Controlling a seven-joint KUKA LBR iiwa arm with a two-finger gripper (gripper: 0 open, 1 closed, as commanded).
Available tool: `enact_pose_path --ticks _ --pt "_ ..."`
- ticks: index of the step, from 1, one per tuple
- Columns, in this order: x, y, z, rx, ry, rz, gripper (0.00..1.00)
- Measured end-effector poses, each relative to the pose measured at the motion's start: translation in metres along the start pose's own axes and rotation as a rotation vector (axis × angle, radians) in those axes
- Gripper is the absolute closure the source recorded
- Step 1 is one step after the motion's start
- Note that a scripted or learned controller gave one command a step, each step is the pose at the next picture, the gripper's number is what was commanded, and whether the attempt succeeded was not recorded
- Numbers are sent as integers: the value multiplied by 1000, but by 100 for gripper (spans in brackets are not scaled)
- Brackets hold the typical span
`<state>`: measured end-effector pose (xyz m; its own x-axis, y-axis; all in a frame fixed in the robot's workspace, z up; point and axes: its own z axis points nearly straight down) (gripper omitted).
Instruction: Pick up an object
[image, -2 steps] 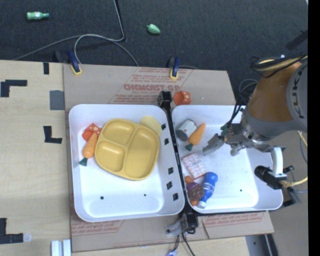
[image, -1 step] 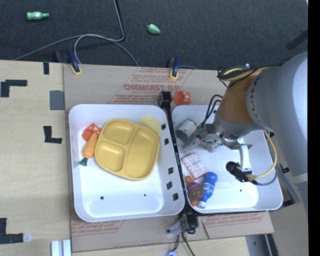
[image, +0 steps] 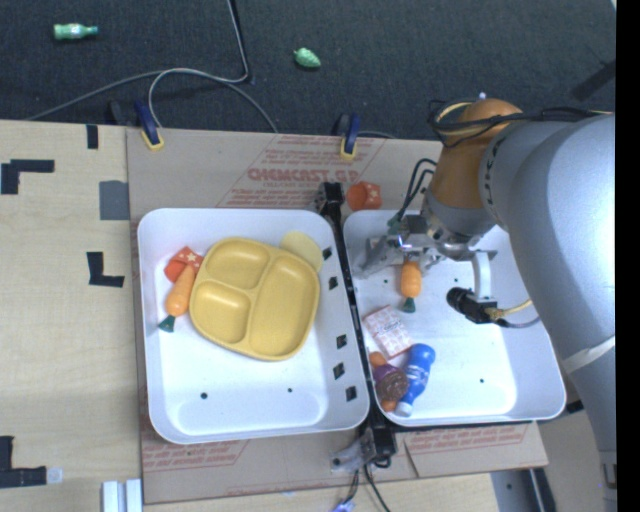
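My gripper (image: 405, 250) hangs low over the back left part of the right bin (image: 520, 395), below the arm's orange band. A small orange carrot-like piece (image: 410, 279) lies right at the gripper's front edge, touching or nearly touching it. Further forward in that bin are a pink-and-white snack packet (image: 388, 330), a blue bottle (image: 416, 366) and a dark brown round item (image: 390, 383). The left bin (image: 240, 410) holds a yellow divided plate (image: 254, 297), a carrot (image: 178, 297) and a red piece (image: 182, 262) at its left wall.
The grey arm (image: 560, 230) covers the right bin's right side, with a black cable plug (image: 470, 302) hanging off it. A red-orange item (image: 364, 195) lies on the cardboard behind the bins. Black clips (image: 338, 290) line the divider between the bins.
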<state>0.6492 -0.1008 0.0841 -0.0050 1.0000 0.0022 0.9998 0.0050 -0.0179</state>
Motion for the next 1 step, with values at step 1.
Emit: enact_pose_path --ticks 1 --pt "-2 0 -10 -4 -5 3 100"
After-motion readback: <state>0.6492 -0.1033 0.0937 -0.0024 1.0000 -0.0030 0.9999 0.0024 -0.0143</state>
